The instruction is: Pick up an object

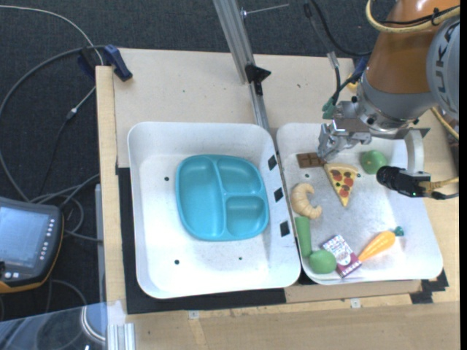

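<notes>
My gripper [327, 147] hangs over the back of the right bin [416, 228], just right of a small brown chocolate piece [309, 160] and above a pizza slice [343, 183]. I see nothing held in it. A tan croissant [306, 200] lies near the bin's left wall. A green round fruit [373, 160] sits to the right of the gripper. At the bin's front lie a green vegetable [312, 248], a pink and purple packet [341, 254] and an orange carrot [379, 244].
The left bin [149, 195] holds a blue divided plate [221, 197]. A slanted metal pole [237, 35] runs down to the gap between the bins. The arm's orange band [412, 28] and a black cable fitting [401, 181] overhang the right bin's back right.
</notes>
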Robot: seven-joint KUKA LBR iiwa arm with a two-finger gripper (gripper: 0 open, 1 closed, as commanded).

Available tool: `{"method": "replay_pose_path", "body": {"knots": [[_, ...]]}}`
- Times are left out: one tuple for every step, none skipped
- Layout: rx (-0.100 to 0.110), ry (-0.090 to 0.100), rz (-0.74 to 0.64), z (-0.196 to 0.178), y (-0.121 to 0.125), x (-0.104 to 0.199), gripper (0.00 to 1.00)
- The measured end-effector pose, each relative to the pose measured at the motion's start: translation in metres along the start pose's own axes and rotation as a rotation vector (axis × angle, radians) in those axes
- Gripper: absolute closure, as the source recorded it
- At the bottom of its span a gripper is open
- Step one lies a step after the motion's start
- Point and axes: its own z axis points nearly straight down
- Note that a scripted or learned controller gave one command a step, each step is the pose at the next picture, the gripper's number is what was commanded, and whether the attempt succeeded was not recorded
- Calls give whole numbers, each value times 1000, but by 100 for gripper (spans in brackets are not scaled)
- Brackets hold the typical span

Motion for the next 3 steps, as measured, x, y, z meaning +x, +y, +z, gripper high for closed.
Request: {"method": "replay_pose_path", "body": {"knots": [[1, -1, 3, -3, 18, 47, 100], [1, -1, 2, -1, 36, 88, 100], [1, -1, 4, 10, 53, 126, 100]]}}
